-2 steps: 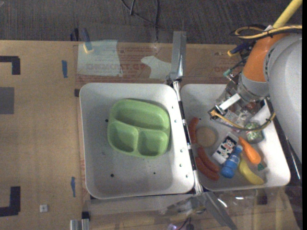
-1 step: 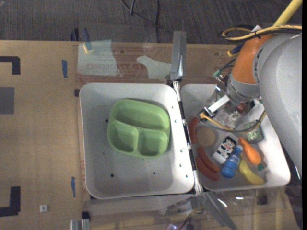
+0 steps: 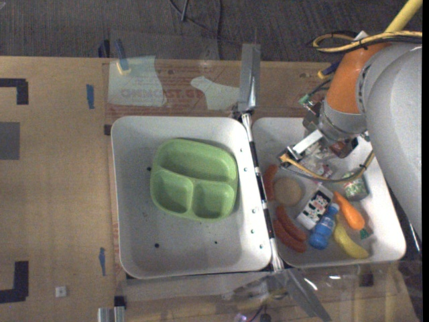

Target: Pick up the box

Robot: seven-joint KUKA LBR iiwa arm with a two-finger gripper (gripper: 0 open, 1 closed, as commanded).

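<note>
box (image 3: 314,207), small and white with dark print, lies near the middle of the right bin (image 3: 389,250), crowded by a blue bottle (image 3: 324,230), carrot (image 3: 350,212), banana (image 3: 350,242) and sausages (image 3: 289,230). gripper (image 3: 314,149) hangs over that bin's far part, above the box; whether its claw is spread or pinched, i cannot tell. left bin (image 3: 127,180) holds a green divided tray (image 3: 194,178), with open floor around it.

Smooth matt white plastic in both bins (image 3: 127,200); glossy green plastic for the divided plate (image 3: 194,178) (left bin); bare, dull wood on the bench (image 3: 53,200); printed card on the box (image 3: 315,206).
</note>
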